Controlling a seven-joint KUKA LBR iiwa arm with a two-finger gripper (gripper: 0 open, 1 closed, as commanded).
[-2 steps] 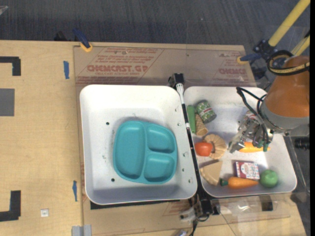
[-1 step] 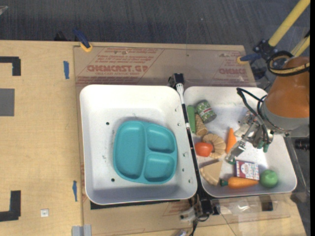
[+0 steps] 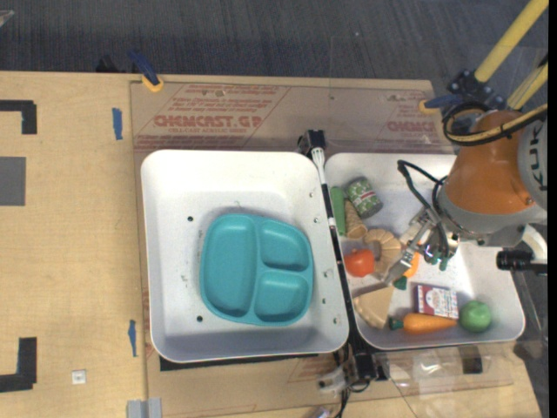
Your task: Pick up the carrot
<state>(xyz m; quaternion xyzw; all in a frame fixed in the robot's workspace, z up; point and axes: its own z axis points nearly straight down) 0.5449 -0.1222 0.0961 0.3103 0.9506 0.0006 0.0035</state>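
The carrot (image 3: pixel 424 323), orange with a dark green stub at its left end, lies flat along the front wall of the right bin (image 3: pixel 505 331). My gripper (image 3: pixel 407 264) hangs over the middle of that bin, above and slightly left of the carrot and clearly apart from it. It points down and left, close to a tan bread-like piece (image 3: pixel 384 242) and a red tomato (image 3: pixel 359 261). The grey arm with its orange band (image 3: pixel 487 177) reaches in from the right.
A pink box (image 3: pixel 435 301) and a green ball-shaped fruit (image 3: pixel 475 315) crowd the carrot. A tan wedge (image 3: pixel 374 306), a green can (image 3: pixel 363 197) and a long green vegetable (image 3: pixel 338 212) share that bin. The left bin (image 3: pixel 165 233) holds a teal divided plate (image 3: pixel 257 268).
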